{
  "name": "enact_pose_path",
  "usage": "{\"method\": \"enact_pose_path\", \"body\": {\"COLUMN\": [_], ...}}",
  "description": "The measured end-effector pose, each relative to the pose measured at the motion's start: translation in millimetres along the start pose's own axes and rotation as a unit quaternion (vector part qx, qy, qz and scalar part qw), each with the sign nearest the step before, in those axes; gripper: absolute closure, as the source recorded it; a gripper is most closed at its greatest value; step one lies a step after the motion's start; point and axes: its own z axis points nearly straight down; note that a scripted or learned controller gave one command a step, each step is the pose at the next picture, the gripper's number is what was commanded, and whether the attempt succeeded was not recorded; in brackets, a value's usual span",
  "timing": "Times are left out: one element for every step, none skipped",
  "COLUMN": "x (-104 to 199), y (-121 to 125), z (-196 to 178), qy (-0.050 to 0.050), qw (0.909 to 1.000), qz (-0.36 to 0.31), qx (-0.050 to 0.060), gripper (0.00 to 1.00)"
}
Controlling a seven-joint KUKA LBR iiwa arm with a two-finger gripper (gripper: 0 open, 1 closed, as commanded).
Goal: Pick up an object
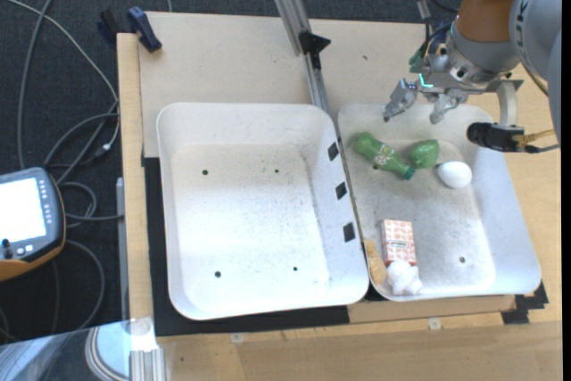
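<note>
Camera view: gripper (421, 103), jaws apart and holding nothing, hung over right bin (500, 268) far edge; green bottle (384, 155) lay just below, beside white egg (454, 175); bottle probably light, rigid, slippery, best gripped across its body

A robotics lab is what I'm looking at: an industrial arm (513, 4) is reaching over a plywood counter (223, 58), cables (62, 4) are trailing across dark carpet (53, 85), and a teach pendant (27, 219) is glowing nearby.
</note>
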Motion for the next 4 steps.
{"method": "enact_pose_path", "body": {"x": [-0.2,10.3,12.7,12.8], "y": [1.0,2.2,8.5,9.2], "z": [-3.2,52.0,79.1,68.7], "qy": [-0.001,-0.001,0.0,0.0], "qw": [1.0,1.0,0.9999,0.9999], "qz": [-0.001,0.0,-0.001,-0.001], "qx": [-0.002,0.0,-0.013,-0.014], "gripper": [0.0,0.0,0.0,1.0]}}
